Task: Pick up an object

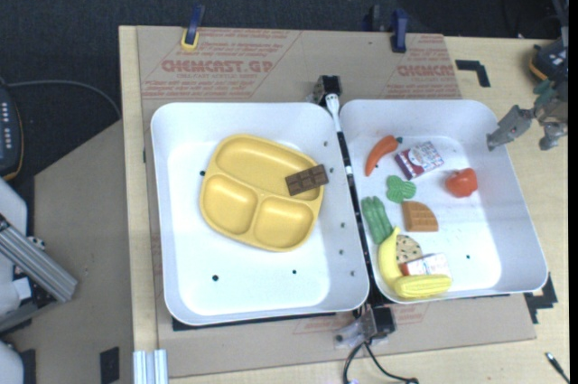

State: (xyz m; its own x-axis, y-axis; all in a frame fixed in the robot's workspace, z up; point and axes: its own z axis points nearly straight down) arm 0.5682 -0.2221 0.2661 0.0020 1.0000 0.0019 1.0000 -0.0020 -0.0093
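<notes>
Currently, a yellow tray [257, 201] with a chocolate bar [305, 181] is being held by the left bin [181, 274]; toy foods [411, 215] are being kept in the right bin [515, 238]; the pincer [528, 129] state cannot be told.

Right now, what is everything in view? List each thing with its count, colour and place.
bins: two, white, side by side on the bench
divided plate: one, yellow, left bin
chocolate bar: one, brown, on the plate's right edge
carrot: one, orange, right bin, upper left
red packet: one, red and white, beside the carrot
tomato: one, red, right bin, right of middle
green toys: two, green, right bin's left side
toast: one, orange-brown, right bin, middle
banana and corn: yellow, right bin, near edge
clamps: two, yellow and blue, bench's far edge
gripper: one, grey, over the right bin's far right corner
</notes>
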